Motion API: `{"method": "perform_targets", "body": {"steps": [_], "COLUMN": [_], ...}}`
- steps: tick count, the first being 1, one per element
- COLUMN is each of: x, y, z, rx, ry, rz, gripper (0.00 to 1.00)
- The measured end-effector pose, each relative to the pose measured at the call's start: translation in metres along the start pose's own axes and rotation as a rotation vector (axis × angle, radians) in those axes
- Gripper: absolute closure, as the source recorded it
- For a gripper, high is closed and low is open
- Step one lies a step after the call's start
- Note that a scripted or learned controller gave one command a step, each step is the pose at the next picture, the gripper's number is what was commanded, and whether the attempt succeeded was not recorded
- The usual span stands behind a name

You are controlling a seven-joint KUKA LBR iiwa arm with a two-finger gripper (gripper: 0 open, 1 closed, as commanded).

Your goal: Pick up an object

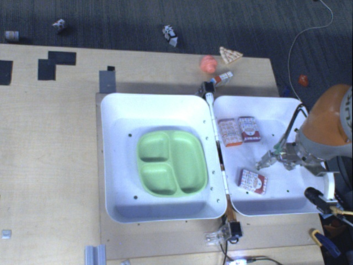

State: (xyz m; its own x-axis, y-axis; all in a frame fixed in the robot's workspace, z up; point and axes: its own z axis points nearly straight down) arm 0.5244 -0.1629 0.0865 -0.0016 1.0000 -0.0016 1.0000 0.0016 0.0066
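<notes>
Three small red and white packets are lying flat in the right bin [287, 200]: two side by side [229, 132] [249, 129] near its far left corner, one [252, 181] nearer the front. Their printing is too small to read. The end effector [267, 160] is hovering between them, fingers spread apart, grasping nothing. A green divided tray [172, 162] is sitting in the left bin [118, 148] on the desk [49, 164].

Two white bins: left [110, 148], right [287, 106]. One green divided tray [172, 162] in the left bin. Three small red-and-white packets in the right bin: two side by side [229, 132] [249, 129], one apart [252, 181].
</notes>
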Motion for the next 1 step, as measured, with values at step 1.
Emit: {"method": "perform_targets", "body": {"steps": [1], "x": [-0.0003], "y": [0.0024], "z": [-0.0118], "rx": [-0.008], "ry": [-0.002], "rz": [0.000], "gripper": [1.00]}}
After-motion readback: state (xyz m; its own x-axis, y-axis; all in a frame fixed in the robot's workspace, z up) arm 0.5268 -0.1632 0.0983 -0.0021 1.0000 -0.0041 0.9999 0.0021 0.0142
